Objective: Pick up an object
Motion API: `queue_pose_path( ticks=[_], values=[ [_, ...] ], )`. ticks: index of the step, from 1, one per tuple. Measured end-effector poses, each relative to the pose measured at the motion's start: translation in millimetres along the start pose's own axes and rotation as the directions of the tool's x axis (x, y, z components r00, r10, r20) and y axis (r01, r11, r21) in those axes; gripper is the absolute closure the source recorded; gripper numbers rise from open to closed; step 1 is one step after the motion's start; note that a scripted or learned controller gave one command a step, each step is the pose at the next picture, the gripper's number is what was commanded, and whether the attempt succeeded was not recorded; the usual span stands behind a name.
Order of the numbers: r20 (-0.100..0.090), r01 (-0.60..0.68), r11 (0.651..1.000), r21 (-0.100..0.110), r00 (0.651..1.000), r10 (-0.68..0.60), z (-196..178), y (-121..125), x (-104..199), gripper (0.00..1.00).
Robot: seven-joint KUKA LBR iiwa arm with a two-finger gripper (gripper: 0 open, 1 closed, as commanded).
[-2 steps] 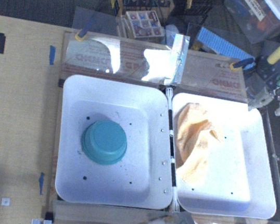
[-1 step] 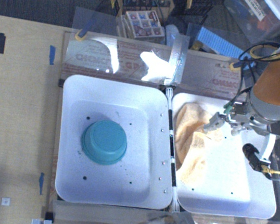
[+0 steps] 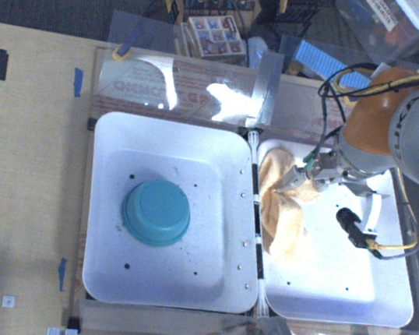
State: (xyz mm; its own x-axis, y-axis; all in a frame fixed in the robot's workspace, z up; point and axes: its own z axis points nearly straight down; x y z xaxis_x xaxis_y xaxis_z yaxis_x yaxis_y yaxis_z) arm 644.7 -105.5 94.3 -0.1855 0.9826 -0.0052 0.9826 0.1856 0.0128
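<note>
From the camera above the counter (image 3: 19,172), two white bins sit side by side. The left bin (image 3: 119,141) holds a teal bowl (image 3: 157,210) turned upside down near its middle, well apart from the arm. The right bin (image 3: 347,295) holds a tan cloth (image 3: 279,213) bunched along its left wall, just beside the divider between the bins.

The arm (image 3: 406,123) comes in from the right, and its claw (image 3: 306,170) is down at the upper end of the cloth, seemingly touching or pressing into the folds. How far the claw is spread, and whether any cloth sits between its tips, cannot be told from here; the tips blend into the fabric.

The cloth looks like the thing being tried for, and several things could spoil the try:

- The claw meets the cloth near its edge, so it may pinch only a thin fold that slips out on the lift.
- The cloth lies close against the bin wall, so a tip could catch the wall or the divider and miss the fabric.
- Limp fabric may drag and snag on the rim as it rises.
- The black cable (image 3: 354,227) hanging below the wrist could brush the cloth or the bin.
</note>
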Motion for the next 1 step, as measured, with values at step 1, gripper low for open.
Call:
queue_pose_path(
  ticks=[1],
  values=[
    [0.0, 0.0, 1.0, 0.0, 1.0, 0.0, 0.0, 0.0, 0.0, 0.0]
  ],
)
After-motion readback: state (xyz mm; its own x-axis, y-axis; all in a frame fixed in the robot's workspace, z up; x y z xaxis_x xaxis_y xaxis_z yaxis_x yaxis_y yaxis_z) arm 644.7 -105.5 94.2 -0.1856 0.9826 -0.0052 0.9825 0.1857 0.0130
